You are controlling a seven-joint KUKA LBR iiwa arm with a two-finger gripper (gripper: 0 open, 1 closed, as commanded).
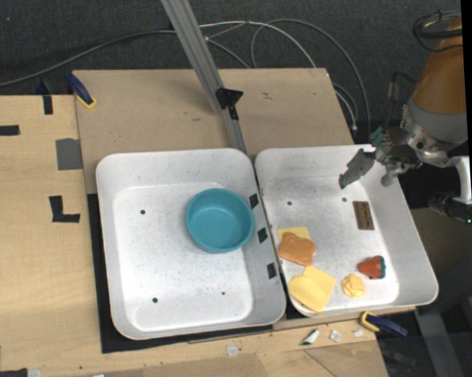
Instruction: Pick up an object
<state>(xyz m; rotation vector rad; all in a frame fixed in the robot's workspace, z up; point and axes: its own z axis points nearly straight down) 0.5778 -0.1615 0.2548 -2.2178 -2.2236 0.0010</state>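
Note:
My gripper (pixel 370 172) hovers over the far right corner of the right bin (pixel 314 167), its fingers spread open with nothing between them. Below it on the bin floor lies a small brown block (pixel 364 215). Nearer the front of that bin are a red piece (pixel 372 268), a small yellow lump (pixel 353 285), a yellow wedge (pixel 312 287) and an orange toast-like piece (pixel 296 249). A blue bowl (pixel 219 219) stands upright in the left bin (pixel 136 253).
A slanted metal pole (pixel 202 58) comes down to the back edge between the bins. Cables (pixel 290 37) lie behind the bench. Blue and yellow clamps sit at the back left (pixel 82 90) and front right (pixel 380 322). Black tape marks (pixel 60 209) dot the wood at left.

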